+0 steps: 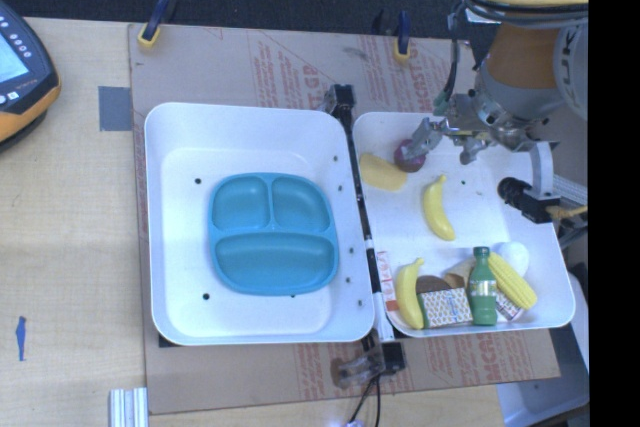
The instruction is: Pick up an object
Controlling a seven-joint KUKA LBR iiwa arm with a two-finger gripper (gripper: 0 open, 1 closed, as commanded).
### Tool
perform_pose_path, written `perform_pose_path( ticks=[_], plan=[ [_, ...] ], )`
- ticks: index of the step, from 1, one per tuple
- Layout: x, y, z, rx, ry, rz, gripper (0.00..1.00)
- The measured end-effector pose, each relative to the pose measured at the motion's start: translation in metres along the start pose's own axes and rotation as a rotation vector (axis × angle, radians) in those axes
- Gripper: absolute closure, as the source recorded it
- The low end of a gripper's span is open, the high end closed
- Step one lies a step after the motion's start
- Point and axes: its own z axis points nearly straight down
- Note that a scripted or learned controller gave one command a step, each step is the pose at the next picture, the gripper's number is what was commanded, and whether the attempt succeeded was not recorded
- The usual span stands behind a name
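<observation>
Blue plate (272, 235), white bins (170, 215), yellow banana (436, 208), green bottle (482, 289).

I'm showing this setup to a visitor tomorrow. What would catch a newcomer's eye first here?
Probably the blue divided plate, alone in the middle of the left bin. Next, the arm's orange band at upper right, with the gripper low over the right bin, beside a small purple object. Yellow bananas and a green bottle crowd that bin.

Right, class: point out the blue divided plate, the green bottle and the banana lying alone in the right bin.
blue divided plate (272, 235), camera view, on the large lower compartment.
green bottle (482, 290), camera view, on its labelled body.
lone banana (437, 208), camera view, on its middle.
</observation>
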Motion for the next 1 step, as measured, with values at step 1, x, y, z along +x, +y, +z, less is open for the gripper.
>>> perform_pose_path(
  ticks=[1],
  plan=[
    [-0.0055,0.0401,0.1071,0.003,-0.002,-0.003,0.00]
  ],
)
